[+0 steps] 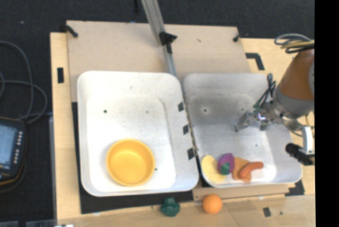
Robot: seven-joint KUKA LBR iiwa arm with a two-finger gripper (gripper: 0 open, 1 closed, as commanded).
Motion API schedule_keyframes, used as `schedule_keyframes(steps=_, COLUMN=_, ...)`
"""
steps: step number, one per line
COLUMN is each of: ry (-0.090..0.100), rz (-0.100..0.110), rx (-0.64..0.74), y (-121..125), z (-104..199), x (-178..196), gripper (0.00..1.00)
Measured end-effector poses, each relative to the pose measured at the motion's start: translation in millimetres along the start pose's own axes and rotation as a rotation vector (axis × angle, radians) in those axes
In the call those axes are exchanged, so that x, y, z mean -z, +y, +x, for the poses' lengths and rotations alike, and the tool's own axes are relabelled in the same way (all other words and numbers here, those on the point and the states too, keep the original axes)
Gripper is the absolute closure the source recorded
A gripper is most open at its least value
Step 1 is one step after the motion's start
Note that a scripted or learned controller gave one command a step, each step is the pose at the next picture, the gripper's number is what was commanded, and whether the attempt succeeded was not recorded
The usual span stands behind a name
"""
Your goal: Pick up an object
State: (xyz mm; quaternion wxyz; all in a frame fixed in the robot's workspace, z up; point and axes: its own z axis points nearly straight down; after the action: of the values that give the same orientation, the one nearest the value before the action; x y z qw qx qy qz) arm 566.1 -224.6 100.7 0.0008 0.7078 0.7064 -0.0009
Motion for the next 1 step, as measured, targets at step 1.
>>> schedule_keyframes(steps=1, ry=0.000, rz=-0.004, rx=-0.003, y=1.2, z=-1.0, x=12.0, gripper=1.00)
